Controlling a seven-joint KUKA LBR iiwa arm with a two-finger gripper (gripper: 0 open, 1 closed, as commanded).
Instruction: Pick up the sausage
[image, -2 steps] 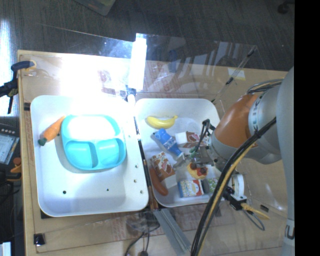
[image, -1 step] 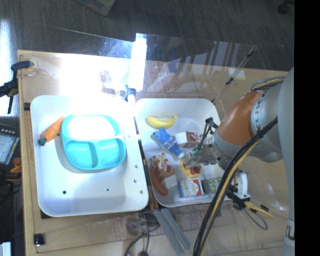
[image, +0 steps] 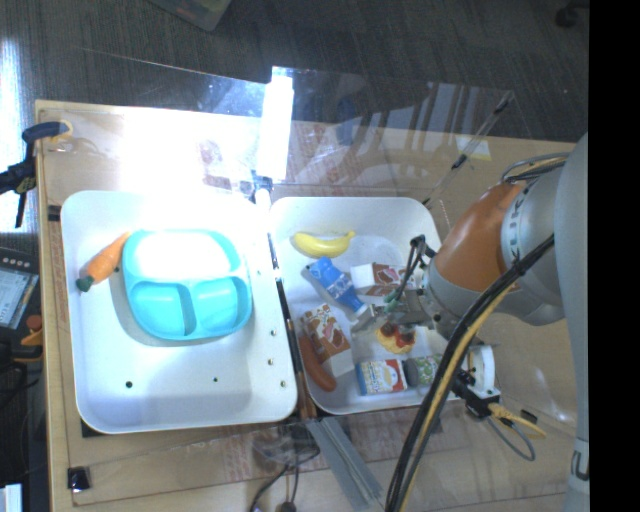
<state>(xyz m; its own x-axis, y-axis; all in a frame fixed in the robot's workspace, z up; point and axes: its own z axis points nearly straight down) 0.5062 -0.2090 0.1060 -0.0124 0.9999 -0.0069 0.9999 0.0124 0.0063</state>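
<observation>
The sausage (image: 317, 367), reddish-brown and short, lies near the front left corner of the right bin (image: 290, 215), close to the wall between the two bins. My gripper (image: 398, 303) hangs low over the right-hand middle of that bin, among small packets, about a hand's width right of the sausage and farther back. The grey arm with its orange band (image: 478, 252) reaches in from the right and hides the bin's right edge. Nothing shows as held.
In the right bin lie a banana (image: 322, 242), a blue carton (image: 336, 284), a printed packet (image: 326, 328) just behind the sausage, and a small box (image: 380, 376). The left bin holds a blue divided plate (image: 187, 286) and a carrot (image: 103, 260).
</observation>
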